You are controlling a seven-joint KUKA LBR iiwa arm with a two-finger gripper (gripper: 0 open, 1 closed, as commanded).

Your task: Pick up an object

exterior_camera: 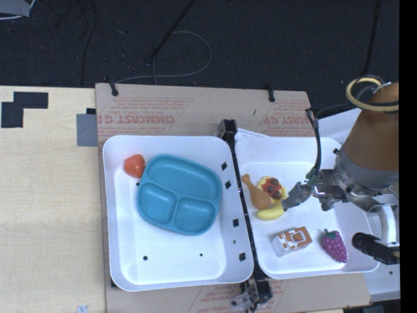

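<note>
I was the arm that came in from the right side of the bench, and my gripper (294, 196) was low over the right bin (306, 147). It was near the middle of that bin, with its dark tip pointing to the left. I cannot tell if my jaws were open or closed, because they looked only like one dark shape from above. I saw nothing between them.

Just beside the tip, on its left, there was a small pile of toy food. A yellow banana (270, 212) lay at the bottom of this pile, very near to my tip, maybe touching it; I cannot say for sure. An orange-brown chicken leg (255, 192) lay against the banana, and a small dark red and yellow piece (273, 188) sat above them. I cannot tell what this piece was.

Nearer to the front edge of the same bin lay a small brown and white carton (292, 240), on its side. To the right of it was a purple bunch of grapes (334, 245), apart from the carton.

In the left bin (124, 253) there was a blue plate with three compartments (178, 194), a little tilted in the view. A red-orange tomato (135, 165) lay at its upper left corner, touching its rim or almost.

Both bins stood side by side on a cardboard sheet (189, 109).
</note>
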